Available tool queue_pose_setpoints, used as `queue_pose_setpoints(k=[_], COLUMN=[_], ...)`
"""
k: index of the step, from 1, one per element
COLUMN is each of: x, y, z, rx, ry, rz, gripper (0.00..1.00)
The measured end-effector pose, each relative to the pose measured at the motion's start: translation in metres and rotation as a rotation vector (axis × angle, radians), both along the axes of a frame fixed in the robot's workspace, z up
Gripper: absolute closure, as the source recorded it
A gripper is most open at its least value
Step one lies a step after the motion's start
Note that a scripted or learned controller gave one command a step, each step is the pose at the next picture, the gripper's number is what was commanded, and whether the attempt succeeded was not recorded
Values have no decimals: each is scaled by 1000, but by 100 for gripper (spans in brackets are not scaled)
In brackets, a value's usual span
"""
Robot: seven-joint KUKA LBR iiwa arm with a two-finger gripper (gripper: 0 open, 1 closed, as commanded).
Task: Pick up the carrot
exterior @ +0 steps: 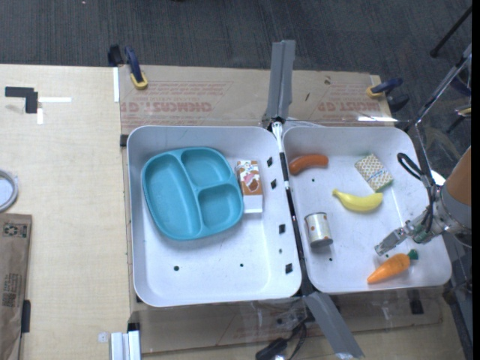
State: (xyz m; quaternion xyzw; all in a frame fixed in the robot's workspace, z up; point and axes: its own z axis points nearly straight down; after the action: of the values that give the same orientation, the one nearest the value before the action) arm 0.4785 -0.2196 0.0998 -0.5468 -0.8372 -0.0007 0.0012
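Note:
The carrot is orange with a small green top and lies near the front right corner of the right bin. My gripper comes in from the right edge and hangs just above and behind the carrot, its grey tip pointing down to the left. In this view nothing is seen held in it.
The right bin also holds a yellow banana, a silver can, an orange sausage and a patterned block. In the left bin are a blue divided plate and a small box. A black cable loops near the right wall.

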Motion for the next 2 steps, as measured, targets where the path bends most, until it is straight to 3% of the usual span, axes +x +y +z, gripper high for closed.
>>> queue_pose_setpoints(k=[1,2], x=[0,28], y=[0,74], z=[-8,-8], rx=[1,-3], ry=[0,-1], rz=[8,-220], gripper=[0,0])
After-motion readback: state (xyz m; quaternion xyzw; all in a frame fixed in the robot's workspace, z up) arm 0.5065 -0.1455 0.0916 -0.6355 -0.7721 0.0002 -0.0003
